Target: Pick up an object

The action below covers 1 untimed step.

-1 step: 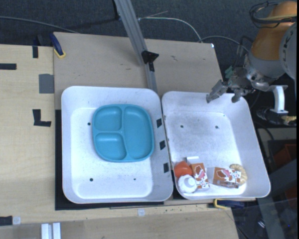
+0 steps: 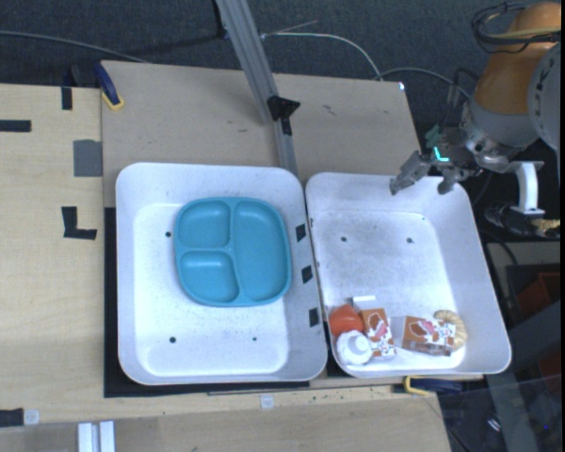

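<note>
My gripper (image 2: 421, 182) hangs over the far right corner of the right bin (image 2: 395, 243), its two dark fingers spread open with nothing between them. Well away from it, at that bin's near edge, lie several small objects: an orange-red round piece (image 2: 345, 320), a white cup-like piece (image 2: 355, 348), a red and white packet (image 2: 379, 333) and a brown and red packet (image 2: 434, 332) with a pale ring-shaped item (image 2: 449, 324) on it. A blue divided plate (image 2: 233, 250) sits in the left bin (image 2: 141, 281).
A grey metal pole (image 2: 254, 59) slants across the bench behind the bins. Cables run along the back. The arm's grey and orange body (image 2: 518, 73) stands at the upper right, beside the right bin's far corner.
</note>
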### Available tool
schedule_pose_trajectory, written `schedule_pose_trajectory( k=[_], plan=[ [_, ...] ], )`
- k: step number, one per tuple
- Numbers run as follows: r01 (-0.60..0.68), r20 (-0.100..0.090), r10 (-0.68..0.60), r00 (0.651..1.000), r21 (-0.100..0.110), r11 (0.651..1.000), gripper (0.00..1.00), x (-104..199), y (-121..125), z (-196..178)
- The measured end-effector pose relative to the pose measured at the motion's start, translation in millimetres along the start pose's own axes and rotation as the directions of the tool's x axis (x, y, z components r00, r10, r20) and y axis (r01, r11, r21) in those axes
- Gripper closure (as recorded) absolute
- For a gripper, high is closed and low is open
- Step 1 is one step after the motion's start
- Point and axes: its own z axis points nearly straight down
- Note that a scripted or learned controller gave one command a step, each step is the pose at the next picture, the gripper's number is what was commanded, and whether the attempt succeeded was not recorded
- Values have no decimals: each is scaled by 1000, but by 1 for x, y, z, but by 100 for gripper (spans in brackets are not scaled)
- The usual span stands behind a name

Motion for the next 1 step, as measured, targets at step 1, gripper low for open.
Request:
schedule_pose_trajectory(
  k=[1],
  plan=[
    [1,-2,-1,1000,6,1000,0,6,1,64]
  ],
)
